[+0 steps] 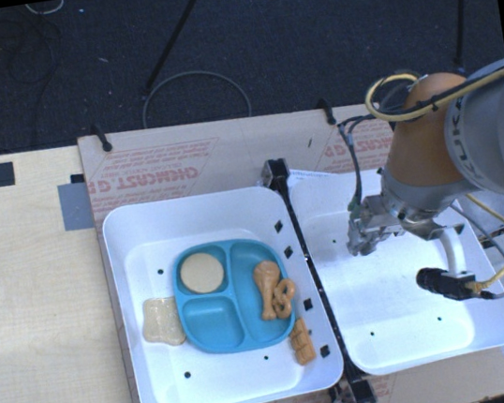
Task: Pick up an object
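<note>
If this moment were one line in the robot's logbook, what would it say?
gripper: over right white bin, holding nothing seen | blue divided plastic tray: left white bin | pick: not yet

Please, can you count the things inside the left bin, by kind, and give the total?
Blue divided tray: 1
Round tan disc in the tray's compartment: 1
Tan twisted piece in the tray: 1
Pale bread-like piece beside the tray: 1
Small brown piece on the bin floor: 1
Total: 5
</note>
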Controlling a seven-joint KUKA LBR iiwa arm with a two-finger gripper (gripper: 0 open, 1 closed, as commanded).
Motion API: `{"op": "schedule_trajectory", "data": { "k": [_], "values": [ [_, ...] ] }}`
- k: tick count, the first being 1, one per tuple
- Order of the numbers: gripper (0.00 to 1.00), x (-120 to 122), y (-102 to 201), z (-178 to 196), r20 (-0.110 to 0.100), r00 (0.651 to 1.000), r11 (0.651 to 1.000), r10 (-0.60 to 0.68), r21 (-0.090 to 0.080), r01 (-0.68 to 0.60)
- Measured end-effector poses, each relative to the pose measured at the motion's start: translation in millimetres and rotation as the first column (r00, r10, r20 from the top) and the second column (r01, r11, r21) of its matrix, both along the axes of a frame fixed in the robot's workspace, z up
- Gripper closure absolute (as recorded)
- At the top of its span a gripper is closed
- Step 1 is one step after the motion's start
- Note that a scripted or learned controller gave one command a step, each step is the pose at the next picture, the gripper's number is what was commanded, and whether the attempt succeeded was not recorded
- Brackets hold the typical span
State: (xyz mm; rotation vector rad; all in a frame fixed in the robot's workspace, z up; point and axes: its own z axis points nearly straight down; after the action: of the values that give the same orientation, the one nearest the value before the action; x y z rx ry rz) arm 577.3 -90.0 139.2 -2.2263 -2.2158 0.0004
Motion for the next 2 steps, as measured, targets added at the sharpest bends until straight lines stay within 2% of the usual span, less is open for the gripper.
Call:
{"op": "schedule_trajectory", "data": {
  "k": [2],
  "values": [
    [1.00,7,-9,113,0.004,1.000,1.000,0.005,-0.001,-0.005]
  ]
}}
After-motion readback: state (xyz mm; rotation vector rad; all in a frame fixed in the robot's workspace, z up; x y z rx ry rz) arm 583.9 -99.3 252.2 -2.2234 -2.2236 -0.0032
